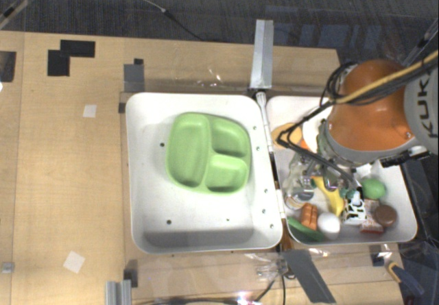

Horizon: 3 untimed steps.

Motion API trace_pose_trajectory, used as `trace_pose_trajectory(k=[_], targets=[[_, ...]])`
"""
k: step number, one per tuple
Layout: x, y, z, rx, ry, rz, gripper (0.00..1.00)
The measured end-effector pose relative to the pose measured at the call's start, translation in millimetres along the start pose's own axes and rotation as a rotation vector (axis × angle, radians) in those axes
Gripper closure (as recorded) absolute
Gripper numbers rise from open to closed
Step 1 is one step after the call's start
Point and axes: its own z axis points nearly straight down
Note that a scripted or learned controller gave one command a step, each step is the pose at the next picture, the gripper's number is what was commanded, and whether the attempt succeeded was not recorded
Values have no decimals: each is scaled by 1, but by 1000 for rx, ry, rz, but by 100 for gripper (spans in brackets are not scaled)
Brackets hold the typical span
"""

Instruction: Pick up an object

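Note:
My gripper (309, 179) is low over the right bin (406, 228), under the orange wrist band (367, 115) that hides much of that bin. Below and around it lie several small toys: a yellow banana (329, 192), a green ball (374, 188), a white egg (330, 223), an orange piece (310, 214), a black-and-white block (354, 206) and a brown piece (384, 214). The gripper is right above the banana's left end, and the wrist hides how it meets the toys. A yellow-orange item (284, 135) peeks out at the bin's left wall.
The left bin (147, 221) holds a green divided plate (208, 151) near its middle. A metal post (263, 57) stands at the back between the bins. Black cables (384, 84) loop over the wrist. Bare wooden bench (62, 180) lies to the left.

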Motion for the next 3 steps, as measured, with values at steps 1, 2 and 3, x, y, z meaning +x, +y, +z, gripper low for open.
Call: trace_pose_trajectory(k=[1, 2, 3], targets=[[-43, -46, -70, 4, 0, -232, 100], [-43, -45, -70, 2, 2, -233, 0], [-74, -68, 52, -2, 15, -379, 0]])
